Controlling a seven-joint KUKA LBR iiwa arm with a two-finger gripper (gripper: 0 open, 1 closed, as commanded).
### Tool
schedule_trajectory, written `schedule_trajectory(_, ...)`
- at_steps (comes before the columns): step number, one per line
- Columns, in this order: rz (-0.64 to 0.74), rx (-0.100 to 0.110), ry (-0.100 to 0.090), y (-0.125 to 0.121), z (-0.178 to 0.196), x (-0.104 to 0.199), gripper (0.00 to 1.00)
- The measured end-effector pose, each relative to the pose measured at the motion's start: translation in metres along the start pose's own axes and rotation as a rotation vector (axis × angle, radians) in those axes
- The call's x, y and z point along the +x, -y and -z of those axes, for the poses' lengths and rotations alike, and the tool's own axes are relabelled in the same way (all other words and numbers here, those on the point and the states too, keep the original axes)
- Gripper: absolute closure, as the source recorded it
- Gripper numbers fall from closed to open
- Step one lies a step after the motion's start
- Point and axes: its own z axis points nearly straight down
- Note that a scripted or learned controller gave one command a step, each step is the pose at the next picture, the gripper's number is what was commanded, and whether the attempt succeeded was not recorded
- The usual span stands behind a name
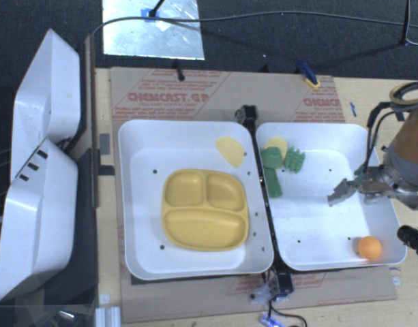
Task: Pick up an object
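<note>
Gripper (339,193) is hovered over bare floor of the right bin (318,251), nothing held; whether jaws are open cannot be told. Orange ball (369,248) is sat in the bin's near right corner, green toy (272,171) by the left wall. Jaws should be centred over one target before descent, walls avoided.

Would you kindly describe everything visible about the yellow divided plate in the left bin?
The yellow divided plate looks like smooth matte plastic, rounded-rectangular, with three compartments: two smaller ones along the far side and one long one along the near side. It lies flat and upright on the left bin's floor, slightly right of centre. Its compartments hold nothing visible, and nothing else touches it.
</note>
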Motion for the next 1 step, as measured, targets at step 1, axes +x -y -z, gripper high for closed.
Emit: schedule_trajectory(1, 0.013, -0.010, -0.002, -0.0122, 0.0680, 0.0957, 0.00)
